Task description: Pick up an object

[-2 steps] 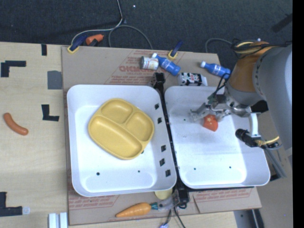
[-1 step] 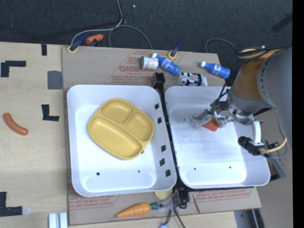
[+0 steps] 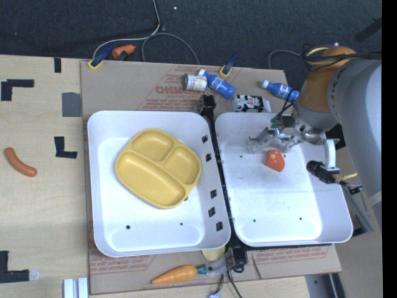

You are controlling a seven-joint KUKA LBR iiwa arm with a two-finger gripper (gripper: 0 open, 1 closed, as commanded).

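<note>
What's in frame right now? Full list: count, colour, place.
Bins: 2, white, side by side on bench.
Divided plate: 1, yellow, left bin.
Small object: 1, red, right bin, just below the gripper.
Carrot: 1, orange, in front of left bin.
Sausage: 1, orange-red, far left on bench.
Clamps: blue, behind the bins.
Cable: 1, white, behind the bench.
Gripper: 1, grey, over right bin.
Arm: 1, grey with orange band, right.
</note>
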